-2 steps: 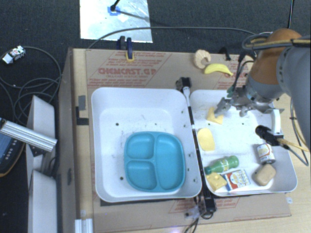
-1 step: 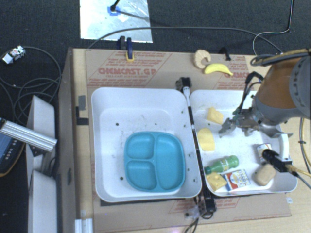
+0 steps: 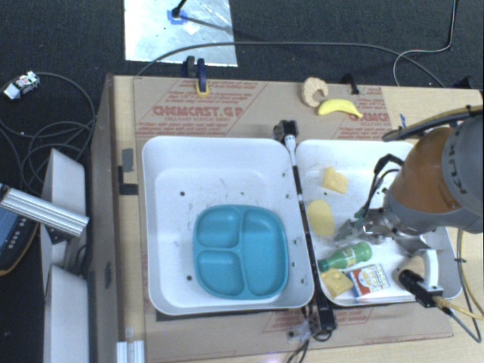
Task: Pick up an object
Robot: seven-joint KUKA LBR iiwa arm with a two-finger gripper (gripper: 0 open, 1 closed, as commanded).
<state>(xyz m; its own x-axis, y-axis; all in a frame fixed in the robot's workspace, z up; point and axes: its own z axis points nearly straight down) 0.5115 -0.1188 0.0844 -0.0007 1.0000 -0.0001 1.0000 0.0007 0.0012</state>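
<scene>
There are two white bins on the bench (image 3: pixel 227 104), side by side. The left bin (image 3: pixel 174 165) holds one blue plate (image 3: pixel 240 249) with three parts. The right bin (image 3: pixel 355 157) holds five things: one green bottle (image 3: pixel 345 257), one small yellow block (image 3: pixel 335 180) at the far side, one pale yellow lump (image 3: pixel 321 218) near the middle wall, one yellow wedge (image 3: pixel 337 282) at the near edge, and one small red and white box (image 3: pixel 370 278) just right of the wedge.

The bench top is brown board with red words on it. One banana (image 3: pixel 338 108) and one tan ring-shaped bit (image 3: pixel 314 91) lie on the board, past the far side of the right bin. The floor (image 3: pixel 60 21) around is dark carpet with black cables and one shiny sheet (image 3: pixel 180 21).

The bottle lies flat on its side in the near part of the right bin. Its long way runs left to right, a bit tilted. Which end is the cap I cannot tell.

The one arm (image 3: pixel 431 180) comes in from the right. Its pincer (image 3: pixel 355 229) is low in the right bin, just beyond the bottle and right of the lump. I cannot tell its state.
</scene>
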